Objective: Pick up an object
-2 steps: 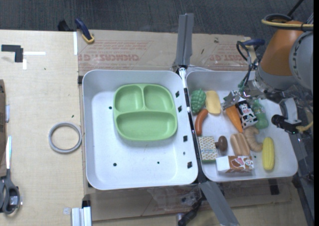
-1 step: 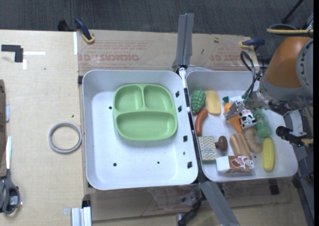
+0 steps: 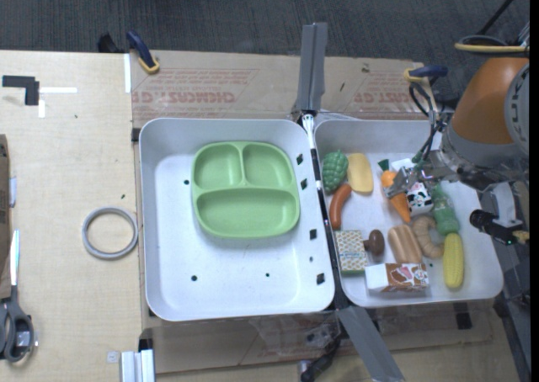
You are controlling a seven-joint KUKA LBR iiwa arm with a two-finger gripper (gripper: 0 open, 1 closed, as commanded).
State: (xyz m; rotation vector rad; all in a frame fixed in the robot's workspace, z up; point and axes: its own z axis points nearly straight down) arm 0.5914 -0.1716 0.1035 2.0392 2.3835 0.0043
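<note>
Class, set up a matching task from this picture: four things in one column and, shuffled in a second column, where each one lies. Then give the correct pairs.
Things
1. green tray
2. tape ring
3. corn cob
4. scissors

Places
A. on the bench just left of the left bin
B. in the right bin, near its right wall
C. in the left bin
D. at the bench's lower left edge

Pairs: 1-C, 2-A, 3-B, 4-D

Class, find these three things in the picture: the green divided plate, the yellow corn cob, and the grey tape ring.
green divided plastic plate [image 3: 246, 212], camera view, on its large lower compartment.
yellow toy corn cob [image 3: 453, 260], camera view, on the middle of the cob.
grey tape ring [image 3: 89, 241], camera view, on the ring's left band.
</note>
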